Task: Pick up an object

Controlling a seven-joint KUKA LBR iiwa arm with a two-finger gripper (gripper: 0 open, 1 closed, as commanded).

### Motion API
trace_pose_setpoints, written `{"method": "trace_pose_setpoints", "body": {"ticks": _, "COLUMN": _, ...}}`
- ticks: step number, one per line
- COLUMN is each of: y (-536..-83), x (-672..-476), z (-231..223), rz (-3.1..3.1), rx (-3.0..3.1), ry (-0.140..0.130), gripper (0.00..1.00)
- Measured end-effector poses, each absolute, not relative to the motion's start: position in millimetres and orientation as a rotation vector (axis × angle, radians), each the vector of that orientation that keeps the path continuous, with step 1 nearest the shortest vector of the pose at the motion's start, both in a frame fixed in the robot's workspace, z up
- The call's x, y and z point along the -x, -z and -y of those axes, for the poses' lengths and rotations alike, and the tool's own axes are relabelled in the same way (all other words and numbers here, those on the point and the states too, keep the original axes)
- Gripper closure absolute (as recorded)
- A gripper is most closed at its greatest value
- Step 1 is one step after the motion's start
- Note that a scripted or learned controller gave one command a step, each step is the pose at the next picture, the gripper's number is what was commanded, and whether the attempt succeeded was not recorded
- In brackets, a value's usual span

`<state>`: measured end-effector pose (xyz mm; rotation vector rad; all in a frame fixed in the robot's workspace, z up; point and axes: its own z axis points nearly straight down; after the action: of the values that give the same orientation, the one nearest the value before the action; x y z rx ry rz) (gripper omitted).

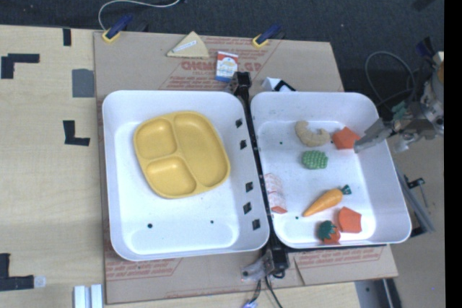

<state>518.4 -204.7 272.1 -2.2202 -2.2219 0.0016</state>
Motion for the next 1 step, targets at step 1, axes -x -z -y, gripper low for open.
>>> {"method": "trace_pose_setpoints", "body": {"ticks": 1, "y": -155.4, "x": -545.1, "z": 159.9, "rz": 2.221, "rx": 2.216, "ry": -0.003, "gripper": 0.00}}
